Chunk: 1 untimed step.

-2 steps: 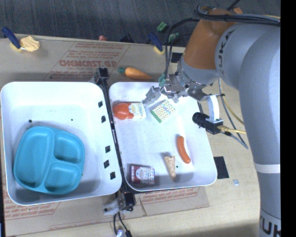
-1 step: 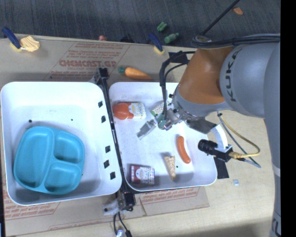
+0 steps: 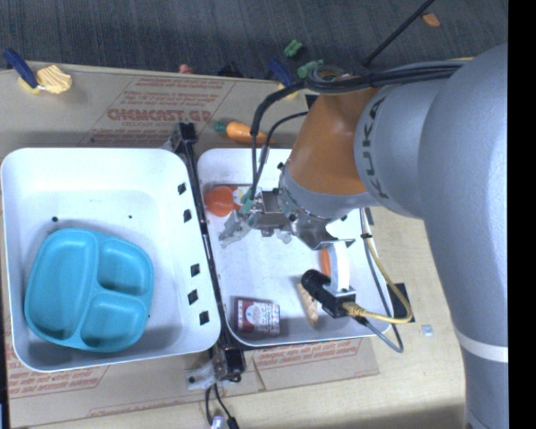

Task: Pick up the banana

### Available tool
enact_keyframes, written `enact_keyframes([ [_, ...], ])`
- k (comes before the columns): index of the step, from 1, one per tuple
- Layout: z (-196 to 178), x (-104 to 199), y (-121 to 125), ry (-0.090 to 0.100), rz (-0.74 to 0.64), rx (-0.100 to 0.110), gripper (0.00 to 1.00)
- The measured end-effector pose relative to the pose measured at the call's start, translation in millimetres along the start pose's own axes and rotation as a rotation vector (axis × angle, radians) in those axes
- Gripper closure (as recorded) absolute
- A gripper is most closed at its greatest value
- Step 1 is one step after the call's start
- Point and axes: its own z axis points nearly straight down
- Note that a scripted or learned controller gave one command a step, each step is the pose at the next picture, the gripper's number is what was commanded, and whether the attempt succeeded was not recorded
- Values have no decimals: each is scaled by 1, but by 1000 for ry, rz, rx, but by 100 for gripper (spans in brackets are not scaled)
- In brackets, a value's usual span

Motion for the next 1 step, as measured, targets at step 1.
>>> enact_keyframes([
  [1,-6,68,-43,0,133,2,0],
])
